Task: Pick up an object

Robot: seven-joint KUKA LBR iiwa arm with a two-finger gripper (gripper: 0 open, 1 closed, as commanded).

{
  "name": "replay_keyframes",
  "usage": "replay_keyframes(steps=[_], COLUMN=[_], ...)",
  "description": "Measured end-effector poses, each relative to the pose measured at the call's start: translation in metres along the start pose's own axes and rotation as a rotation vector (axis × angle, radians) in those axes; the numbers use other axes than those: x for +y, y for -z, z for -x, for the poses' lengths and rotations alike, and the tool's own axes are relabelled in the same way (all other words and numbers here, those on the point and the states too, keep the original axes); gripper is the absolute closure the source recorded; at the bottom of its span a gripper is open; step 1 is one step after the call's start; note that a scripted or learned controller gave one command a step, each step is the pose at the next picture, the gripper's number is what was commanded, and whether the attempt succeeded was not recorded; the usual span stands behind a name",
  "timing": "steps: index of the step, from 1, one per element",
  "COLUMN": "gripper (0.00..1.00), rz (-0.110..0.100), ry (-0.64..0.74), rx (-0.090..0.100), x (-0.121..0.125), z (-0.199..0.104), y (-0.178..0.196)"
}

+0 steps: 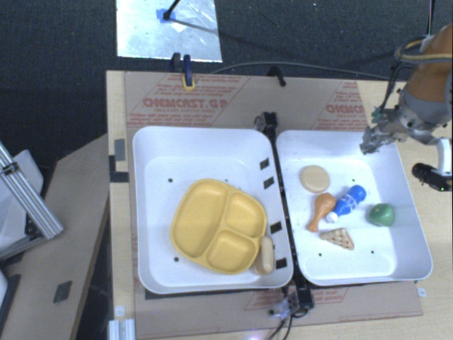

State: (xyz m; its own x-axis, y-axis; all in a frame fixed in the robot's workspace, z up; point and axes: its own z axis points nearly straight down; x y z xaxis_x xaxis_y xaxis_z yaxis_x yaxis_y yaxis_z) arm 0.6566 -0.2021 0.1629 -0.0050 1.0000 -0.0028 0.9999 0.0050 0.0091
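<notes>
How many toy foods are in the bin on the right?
5: a tan cookie at the top, a drumstick touching a blue bottle mid-bin, a green pepper at the right, a pizza slice lowest.

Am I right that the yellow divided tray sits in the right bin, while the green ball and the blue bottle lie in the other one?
Not quite: the camera view shows the yellow divided tray in the left bin. The green ball and the blue bottle do lie in the other one, the right bin.
</notes>
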Motion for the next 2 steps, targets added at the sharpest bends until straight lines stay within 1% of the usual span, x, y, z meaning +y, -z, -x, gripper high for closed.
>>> replay_keyframes(steps=[1,2], gripper=[1.0,1.0], rz=[-0.001,-0.007], ry=[0.001,0.003], rx=[0.0,0.003], x=[0.002,0.003], z=[0.001,-0.049], y=[0.055,0.048])
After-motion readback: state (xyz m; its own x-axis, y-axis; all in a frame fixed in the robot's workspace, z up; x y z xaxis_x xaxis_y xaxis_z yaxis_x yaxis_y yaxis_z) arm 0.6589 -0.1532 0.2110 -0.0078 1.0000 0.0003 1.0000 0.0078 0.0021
